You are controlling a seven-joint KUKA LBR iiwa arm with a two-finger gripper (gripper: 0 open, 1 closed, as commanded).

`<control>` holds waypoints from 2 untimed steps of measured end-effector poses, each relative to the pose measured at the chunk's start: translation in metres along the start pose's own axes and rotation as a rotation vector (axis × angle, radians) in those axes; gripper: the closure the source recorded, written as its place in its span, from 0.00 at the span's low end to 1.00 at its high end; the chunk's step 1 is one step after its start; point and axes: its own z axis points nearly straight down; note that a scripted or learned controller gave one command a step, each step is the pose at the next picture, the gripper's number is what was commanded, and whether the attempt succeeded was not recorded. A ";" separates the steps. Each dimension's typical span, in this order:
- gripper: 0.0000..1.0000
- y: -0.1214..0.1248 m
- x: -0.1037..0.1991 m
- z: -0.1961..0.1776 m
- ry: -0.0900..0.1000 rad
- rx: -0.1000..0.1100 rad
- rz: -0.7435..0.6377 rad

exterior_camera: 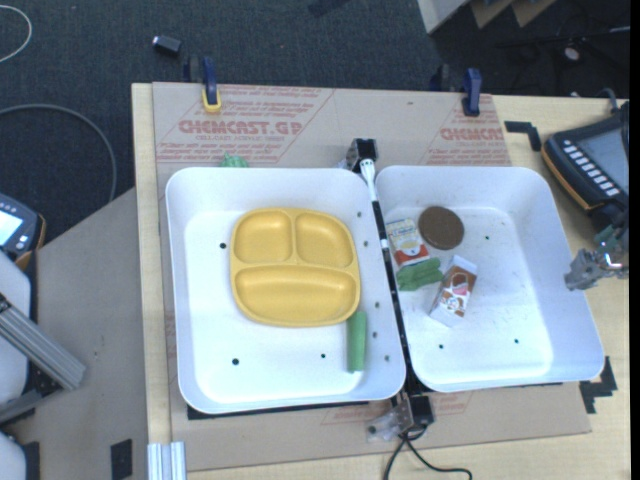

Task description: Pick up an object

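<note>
The right bin [520, 343] holds a brown round disc [440, 227], a small white and red packet [404, 242], a green piece [418, 274] and a small white and red carton [453, 293], all grouped near its left wall. A yellow divided plate [295, 266] lies in the left bin [200, 348], with a green stick [356, 341] beside its lower right corner. My gripper [592, 267] is at the right bin's right rim, well to the right of the carton and apart from every object.
A small green item [234, 161] lies on the board behind the left bin. Blue clamps [209, 76] [471, 88] hold the board's far edge. A handheld control unit [590, 163] sits at the right, just above the gripper.
</note>
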 end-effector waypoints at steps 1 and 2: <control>1.00 0.000 0.000 0.002 0.001 0.003 0.000; 1.00 0.000 0.000 0.001 0.000 0.000 0.000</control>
